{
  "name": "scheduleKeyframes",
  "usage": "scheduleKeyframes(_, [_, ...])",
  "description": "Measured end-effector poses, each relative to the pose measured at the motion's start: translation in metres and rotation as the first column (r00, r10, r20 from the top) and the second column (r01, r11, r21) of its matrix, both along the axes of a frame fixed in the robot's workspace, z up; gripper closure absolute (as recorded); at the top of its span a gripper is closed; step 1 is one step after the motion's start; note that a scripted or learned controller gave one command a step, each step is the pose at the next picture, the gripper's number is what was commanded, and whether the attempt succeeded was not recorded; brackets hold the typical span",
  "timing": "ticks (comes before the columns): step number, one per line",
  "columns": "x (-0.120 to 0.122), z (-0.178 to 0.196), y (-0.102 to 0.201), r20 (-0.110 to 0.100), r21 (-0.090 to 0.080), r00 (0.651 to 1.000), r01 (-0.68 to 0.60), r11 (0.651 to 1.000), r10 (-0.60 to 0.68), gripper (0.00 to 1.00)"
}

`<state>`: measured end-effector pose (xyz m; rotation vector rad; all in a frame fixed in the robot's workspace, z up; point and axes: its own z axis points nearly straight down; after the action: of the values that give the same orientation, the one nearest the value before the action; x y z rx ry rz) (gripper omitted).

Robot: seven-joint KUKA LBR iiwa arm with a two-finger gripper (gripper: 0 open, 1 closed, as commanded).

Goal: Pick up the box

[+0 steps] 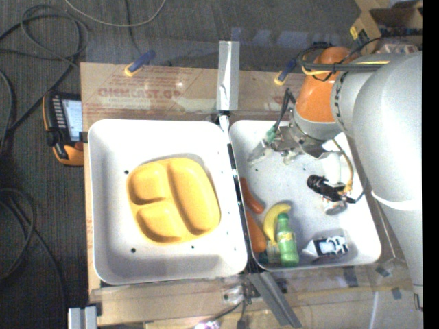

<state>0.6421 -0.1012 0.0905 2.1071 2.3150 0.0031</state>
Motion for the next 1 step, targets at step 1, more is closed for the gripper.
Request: scheduleKeyframes(1, [-0.0324,0.0003,0.0012,0.005,0.005,0.994,0.108,0.994,-0.108,0.0])
